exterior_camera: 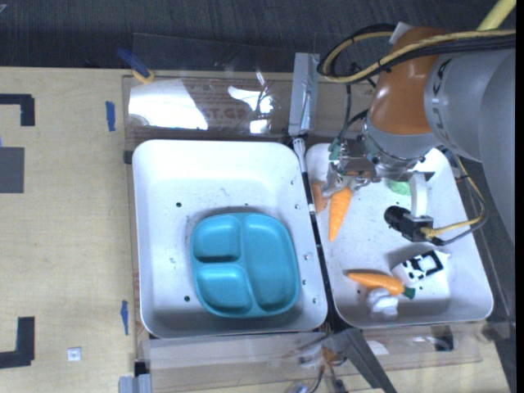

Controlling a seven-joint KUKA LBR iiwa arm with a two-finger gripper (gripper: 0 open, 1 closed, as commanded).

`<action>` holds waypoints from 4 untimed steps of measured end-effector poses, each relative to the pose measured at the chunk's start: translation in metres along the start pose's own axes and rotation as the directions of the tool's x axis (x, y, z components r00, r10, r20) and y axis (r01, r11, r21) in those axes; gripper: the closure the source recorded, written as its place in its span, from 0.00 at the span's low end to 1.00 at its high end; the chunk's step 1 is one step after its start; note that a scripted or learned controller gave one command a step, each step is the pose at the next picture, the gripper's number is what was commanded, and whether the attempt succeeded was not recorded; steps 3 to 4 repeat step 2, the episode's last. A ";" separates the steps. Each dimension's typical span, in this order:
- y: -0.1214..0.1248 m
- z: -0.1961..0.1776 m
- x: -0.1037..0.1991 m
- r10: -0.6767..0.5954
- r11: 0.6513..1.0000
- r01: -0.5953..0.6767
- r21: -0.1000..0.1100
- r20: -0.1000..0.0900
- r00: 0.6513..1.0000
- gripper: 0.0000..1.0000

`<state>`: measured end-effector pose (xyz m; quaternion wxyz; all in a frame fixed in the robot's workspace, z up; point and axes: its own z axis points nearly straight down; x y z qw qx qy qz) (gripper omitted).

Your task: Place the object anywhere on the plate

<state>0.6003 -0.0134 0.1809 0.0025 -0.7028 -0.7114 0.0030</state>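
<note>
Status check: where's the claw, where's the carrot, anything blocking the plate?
Claw over right bin, on upright carrot. Carrot not yet on blue plate in left bin. Bin walls between them; second carrot lies nearby.

The arm (pixel 458 80) ran off the right and top edges and covered the far part of the right bin (pixel 471 301). Its wrist hid the gripper (pixel 342 188) from above, along with the top of the carrot (pixel 337 213). A green thing (pixel 399 187) peeked out below the wrist, mostly covered.
</note>
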 end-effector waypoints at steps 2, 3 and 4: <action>-0.026 0.000 0.076 0.004 1.000 -0.004 0.002 0.000 1.000 0.00; -0.026 0.000 0.076 0.004 1.000 -0.004 0.002 0.000 1.000 0.00; -0.026 0.000 0.076 0.004 1.000 -0.004 0.002 0.000 1.000 0.00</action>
